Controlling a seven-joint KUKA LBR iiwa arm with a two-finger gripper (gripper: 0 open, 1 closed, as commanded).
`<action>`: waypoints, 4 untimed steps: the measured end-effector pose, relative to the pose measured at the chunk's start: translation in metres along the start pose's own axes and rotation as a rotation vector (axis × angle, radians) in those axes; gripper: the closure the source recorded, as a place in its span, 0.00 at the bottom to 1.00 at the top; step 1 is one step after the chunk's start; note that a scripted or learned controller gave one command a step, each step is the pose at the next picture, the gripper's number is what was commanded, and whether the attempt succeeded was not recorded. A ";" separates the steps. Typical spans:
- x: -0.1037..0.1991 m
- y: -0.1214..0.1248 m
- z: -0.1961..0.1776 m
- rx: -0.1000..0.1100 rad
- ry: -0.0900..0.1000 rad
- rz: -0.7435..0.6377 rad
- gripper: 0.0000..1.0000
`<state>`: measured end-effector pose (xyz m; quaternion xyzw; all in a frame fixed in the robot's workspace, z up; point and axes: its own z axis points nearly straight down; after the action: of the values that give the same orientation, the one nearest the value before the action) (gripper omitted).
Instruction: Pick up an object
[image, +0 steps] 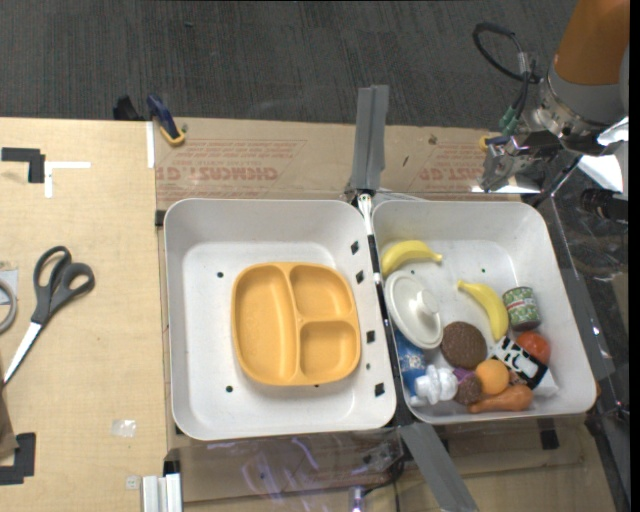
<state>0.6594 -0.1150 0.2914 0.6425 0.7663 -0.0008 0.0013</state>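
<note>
Two bananas (410, 254) crowd the right bin (540, 225) (slip risk); gripper (508, 160) above its rim, opening indiscernible.

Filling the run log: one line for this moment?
hand: above right bin's far rim, holding nothing seen | bananas, other items in right bin | yellow tray in left bin

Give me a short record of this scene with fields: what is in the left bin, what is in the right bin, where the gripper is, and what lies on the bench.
left bin: orange divided plate
right bin: two bananas, white lid, brown disc, small can, orange
gripper: above the right bin's far rim
bench: scissors
</note>
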 end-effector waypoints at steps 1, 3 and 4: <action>-0.055 -0.036 0.107 0.001 0.001 -0.220 1.00; -0.029 -0.128 0.199 -0.001 0.003 -0.356 1.00; 0.032 -0.109 0.199 -0.001 0.002 -0.041 1.00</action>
<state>0.5465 -0.1032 0.0920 0.6267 0.7793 0.0001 0.0006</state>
